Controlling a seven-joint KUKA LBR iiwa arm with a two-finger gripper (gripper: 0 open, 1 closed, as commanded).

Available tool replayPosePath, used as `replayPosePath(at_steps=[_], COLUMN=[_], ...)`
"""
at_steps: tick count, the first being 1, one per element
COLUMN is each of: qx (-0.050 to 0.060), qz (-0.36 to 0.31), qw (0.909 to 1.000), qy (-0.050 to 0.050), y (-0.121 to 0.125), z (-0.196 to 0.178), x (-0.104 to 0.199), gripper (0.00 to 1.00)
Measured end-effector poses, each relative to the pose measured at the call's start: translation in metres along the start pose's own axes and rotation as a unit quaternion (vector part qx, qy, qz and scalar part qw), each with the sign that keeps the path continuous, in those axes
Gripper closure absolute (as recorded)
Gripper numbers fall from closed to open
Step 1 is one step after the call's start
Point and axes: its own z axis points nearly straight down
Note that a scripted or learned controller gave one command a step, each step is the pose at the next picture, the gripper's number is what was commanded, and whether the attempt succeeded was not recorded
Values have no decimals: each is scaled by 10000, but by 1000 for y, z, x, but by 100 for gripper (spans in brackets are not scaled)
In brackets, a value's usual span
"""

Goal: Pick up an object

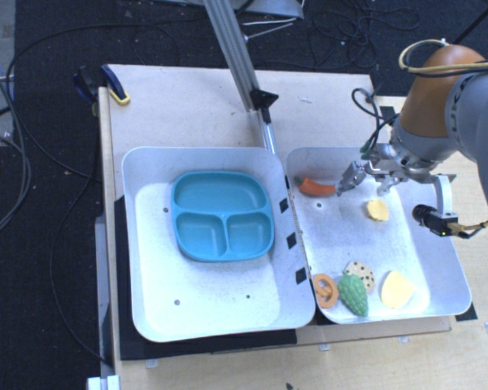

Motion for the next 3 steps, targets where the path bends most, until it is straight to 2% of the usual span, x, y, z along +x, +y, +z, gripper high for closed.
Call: replayPosePath(at_steps=[1, 3], qx=[-25, -44], qz=[-2, -21], qw=[10000, 10000], qy=[-7, -4], y=[1, 6], z=[-14, -108], x=[0, 17], gripper=[100, 100])
